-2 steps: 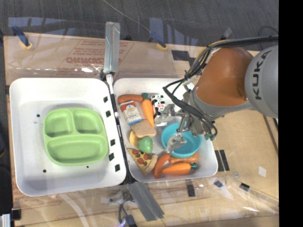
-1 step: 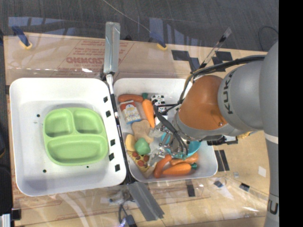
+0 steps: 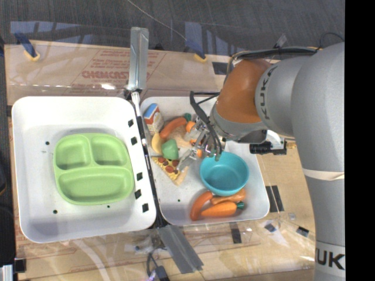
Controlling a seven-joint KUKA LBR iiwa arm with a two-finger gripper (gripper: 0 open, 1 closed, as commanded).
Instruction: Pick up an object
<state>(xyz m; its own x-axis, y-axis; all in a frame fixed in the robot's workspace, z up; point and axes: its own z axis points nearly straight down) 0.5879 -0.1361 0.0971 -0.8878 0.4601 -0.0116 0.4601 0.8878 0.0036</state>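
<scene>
Camera view: end effector (image 3: 205,145) low over the food pile in right bin (image 3: 261,206) – prob. lining up a grab by blue bowl (image 3: 224,174) – open/closed state can't tell.

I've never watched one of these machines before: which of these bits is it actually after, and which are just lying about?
In play, in the right bin under the hand:
- blue bowl
- green toy
- pizza slice
- carrot
- sausage
- small carton

Just lying about:
- green divided plate, in the left bin
</scene>
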